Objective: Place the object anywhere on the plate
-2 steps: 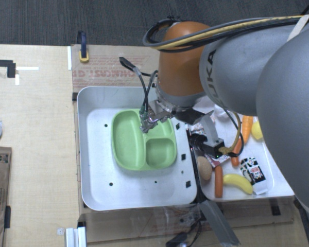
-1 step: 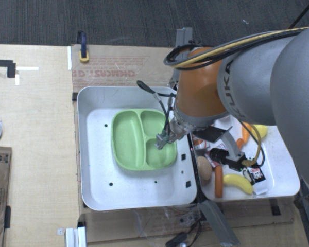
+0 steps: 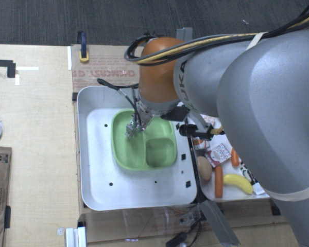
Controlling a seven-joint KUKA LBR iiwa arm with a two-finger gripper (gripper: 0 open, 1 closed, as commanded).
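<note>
tool (image 3: 132, 129) over the green plate (image 3: 162, 153) (grip state: cannot tell); object's axis unclear.

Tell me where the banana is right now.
The banana lies in the right-hand bin, near the lower right of the camera view, beside an orange carrot-like piece and below a small printed packet.

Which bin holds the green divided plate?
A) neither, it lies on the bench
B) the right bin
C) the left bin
C: the green plate lies inside the left bin, with the gripper above it; the banana is in the right bin.
</note>
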